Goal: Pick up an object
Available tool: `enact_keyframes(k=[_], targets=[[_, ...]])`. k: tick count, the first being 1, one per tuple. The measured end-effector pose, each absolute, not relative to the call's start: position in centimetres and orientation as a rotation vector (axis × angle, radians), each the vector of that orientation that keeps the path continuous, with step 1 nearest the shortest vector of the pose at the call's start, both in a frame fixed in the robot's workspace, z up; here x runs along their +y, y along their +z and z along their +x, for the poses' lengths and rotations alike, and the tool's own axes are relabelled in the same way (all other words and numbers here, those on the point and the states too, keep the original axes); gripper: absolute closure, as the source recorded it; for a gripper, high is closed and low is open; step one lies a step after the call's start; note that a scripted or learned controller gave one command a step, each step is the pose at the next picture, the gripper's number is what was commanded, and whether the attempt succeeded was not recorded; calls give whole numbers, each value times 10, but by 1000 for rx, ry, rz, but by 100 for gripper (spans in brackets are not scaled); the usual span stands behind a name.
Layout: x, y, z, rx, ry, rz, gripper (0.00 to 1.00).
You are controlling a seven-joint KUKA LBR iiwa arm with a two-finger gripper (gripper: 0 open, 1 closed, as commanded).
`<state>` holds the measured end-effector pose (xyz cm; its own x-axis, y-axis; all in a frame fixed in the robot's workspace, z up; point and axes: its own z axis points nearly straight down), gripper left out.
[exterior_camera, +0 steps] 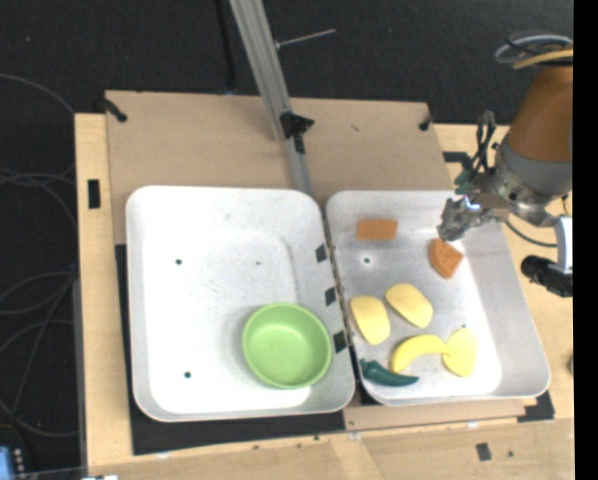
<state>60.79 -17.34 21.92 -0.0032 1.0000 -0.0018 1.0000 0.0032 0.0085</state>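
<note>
The right bin (499,298) holds an orange block (377,230) near its back, an orange wedge (446,258) at the right, two pale yellow ovals (370,320) (409,304), a yellow banana (417,352), a yellow slice (460,352) and a dark green pepper (387,373) at the front. My gripper (456,220) hangs at the bin's back right, just above the orange wedge, tips pointing down toward it. Nothing is visibly held between them.
A green bowl (287,344) sits at the front right of the left bin (179,268). A grey metal pole (264,58) rises behind the bins. The arm comes in from the right over the bench edge.
</note>
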Motion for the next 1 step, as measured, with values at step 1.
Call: enact_keyframes(k=[1], targets=[[-176, 261, 611, 2223, 2, 2215, 100]])
